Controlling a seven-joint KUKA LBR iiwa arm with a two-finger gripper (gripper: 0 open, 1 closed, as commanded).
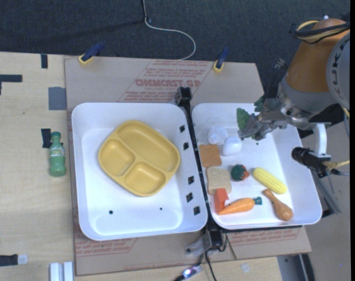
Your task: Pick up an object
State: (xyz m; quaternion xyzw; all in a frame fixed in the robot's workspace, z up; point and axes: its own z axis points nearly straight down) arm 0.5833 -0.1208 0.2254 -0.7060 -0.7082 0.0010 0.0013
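My gripper (251,131) hangs over the back of the right bin (294,157), close to a green leafy toy (243,118) and just right of a white egg-like piece (230,146). Nothing shows between it and those pieces as held. Lower in that bin lie a corn cob (269,180), a carrot (240,205), a brown drumstick (278,205), a dark green and red round toy (240,172), a toast slice (210,155), a pale bread slice (219,180) and a red block (220,198).
The left bin (89,174) holds a yellow divided plate (138,157). A green bottle (57,154) stands on the bench left of the bins. Clamps sit at the cardboard's back edge (90,52).
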